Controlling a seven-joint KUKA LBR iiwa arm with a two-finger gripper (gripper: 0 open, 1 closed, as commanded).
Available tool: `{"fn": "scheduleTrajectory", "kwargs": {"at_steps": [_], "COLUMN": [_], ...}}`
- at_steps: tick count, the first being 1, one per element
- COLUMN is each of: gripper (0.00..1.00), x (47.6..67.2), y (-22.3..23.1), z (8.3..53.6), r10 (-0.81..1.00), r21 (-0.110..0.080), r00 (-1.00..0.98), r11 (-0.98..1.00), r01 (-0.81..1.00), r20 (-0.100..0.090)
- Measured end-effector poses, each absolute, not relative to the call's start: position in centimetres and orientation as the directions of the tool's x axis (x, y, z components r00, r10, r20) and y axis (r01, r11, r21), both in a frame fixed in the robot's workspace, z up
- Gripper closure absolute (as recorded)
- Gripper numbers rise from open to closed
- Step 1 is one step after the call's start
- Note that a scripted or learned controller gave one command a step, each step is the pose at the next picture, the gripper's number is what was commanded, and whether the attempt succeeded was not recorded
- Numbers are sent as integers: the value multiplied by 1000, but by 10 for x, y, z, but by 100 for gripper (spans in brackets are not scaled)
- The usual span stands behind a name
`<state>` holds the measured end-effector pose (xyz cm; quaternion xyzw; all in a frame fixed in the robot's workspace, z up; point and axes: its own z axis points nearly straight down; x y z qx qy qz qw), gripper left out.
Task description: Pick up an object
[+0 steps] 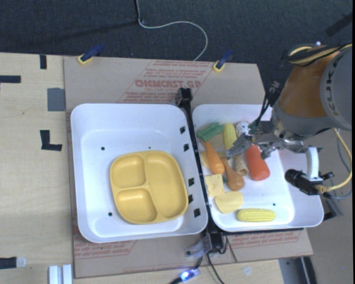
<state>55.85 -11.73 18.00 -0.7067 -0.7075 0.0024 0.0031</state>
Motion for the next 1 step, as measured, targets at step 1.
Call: {"fn": "scheduleTrajectory", "kwargs": {"at_steps": [1], "gripper": [0], "x": [564], "y": [-109], "z": [124], "r10": [1000], "r21": [-8], "r00": [-1], "r11": [1], "r01": [1000], "r20": [1]}}
